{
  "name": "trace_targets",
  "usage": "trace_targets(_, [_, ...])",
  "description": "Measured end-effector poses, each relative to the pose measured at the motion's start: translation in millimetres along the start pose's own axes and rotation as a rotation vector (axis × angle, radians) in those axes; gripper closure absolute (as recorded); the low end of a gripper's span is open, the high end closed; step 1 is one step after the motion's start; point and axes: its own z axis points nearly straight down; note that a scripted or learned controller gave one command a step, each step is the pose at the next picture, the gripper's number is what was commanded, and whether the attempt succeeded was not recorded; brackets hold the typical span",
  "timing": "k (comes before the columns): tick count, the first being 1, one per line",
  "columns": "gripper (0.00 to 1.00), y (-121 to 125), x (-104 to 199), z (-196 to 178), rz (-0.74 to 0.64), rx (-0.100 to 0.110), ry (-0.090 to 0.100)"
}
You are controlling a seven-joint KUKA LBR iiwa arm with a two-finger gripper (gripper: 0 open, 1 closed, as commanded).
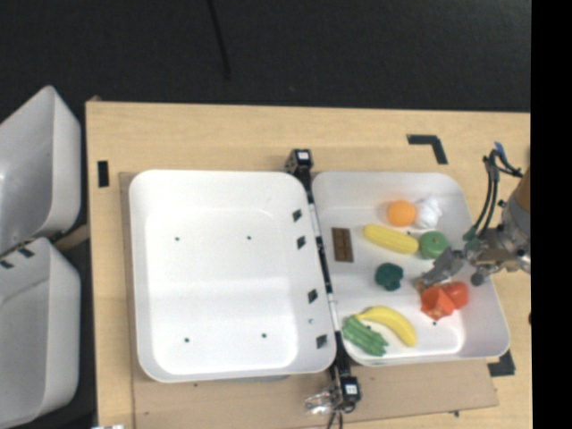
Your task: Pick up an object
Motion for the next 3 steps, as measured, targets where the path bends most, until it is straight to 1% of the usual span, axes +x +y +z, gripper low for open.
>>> trace_targets(1, [0.0,18.5,0.0,96.7,0.003,-0.005,-0.001])
trace_targets(2, [0.0,64.6,68.9,142.2,-0.003,-0.016,-0.008])
trace_targets(3, [1.0,68.5,65.8,129.6,0.002,-0.027,-0.007])
